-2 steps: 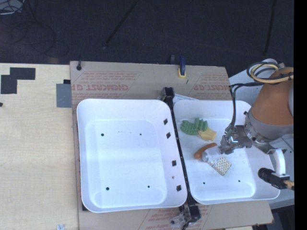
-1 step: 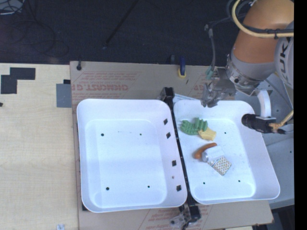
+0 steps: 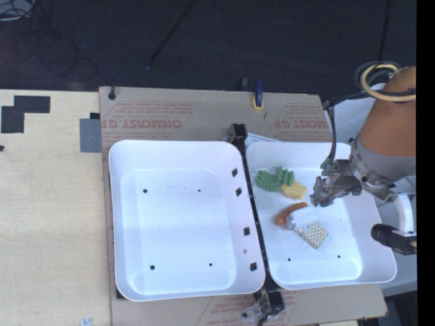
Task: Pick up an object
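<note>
The pincer (image 3: 325, 197) hangs over the right bin (image 3: 370, 267), just beside a yellow piece (image 3: 294, 191). Whether it holds anything, I cannot tell

Two white bins (image 3: 129, 182), one green toy (image 3: 274, 179), one yellow piece (image 3: 294, 191), one orange piece (image 3: 287, 214), one speckled block (image 3: 313, 234)

Pincer (image 3: 326, 194) low, arm angled leftward

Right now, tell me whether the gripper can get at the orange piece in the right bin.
Probably yes. The gripper hovers over the right bin, and the orange piece lies just beside it, uncovered on top.
</note>
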You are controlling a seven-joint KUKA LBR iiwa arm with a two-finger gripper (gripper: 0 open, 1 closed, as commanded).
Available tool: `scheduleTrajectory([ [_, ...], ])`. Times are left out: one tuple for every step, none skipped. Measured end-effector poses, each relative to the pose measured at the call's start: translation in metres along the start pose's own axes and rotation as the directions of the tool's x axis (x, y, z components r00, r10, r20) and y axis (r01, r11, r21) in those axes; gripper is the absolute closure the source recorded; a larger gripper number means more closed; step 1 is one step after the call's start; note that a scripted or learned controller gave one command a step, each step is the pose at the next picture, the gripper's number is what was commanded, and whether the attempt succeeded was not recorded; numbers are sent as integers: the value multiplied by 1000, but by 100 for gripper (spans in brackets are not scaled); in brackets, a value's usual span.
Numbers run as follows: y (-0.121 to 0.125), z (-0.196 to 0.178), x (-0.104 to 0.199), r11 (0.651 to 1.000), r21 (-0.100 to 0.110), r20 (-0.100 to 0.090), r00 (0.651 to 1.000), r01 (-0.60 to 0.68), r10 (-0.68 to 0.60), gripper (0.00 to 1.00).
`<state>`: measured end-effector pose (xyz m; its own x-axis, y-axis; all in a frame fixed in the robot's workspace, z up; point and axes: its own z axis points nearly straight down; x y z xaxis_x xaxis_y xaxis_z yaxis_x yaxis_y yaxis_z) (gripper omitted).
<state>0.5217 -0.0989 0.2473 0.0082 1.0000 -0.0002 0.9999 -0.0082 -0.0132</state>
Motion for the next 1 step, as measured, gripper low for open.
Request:
scheduleTrajectory([
  [40,-29,110,1000,-14,-4,1000,20,-20,100],
])
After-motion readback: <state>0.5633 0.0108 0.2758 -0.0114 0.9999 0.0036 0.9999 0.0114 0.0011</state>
